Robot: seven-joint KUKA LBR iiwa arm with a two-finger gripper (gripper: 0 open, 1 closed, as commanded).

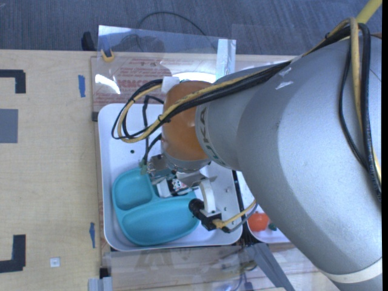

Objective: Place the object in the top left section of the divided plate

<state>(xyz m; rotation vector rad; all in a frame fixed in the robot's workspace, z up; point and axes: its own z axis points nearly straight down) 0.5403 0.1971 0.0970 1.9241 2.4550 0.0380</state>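
A KUKA arm's gripper (173, 183) hangs low over a turquoise divided plate (154, 220) in the left white bin (109, 162), its wrist hiding the plate's upper right part. The smooth, glossy plastic plate lies just below and left of the tool. The object to be placed may be beneath the gripper; it cannot be made out. A small orange item (258, 222) sits off to the right.
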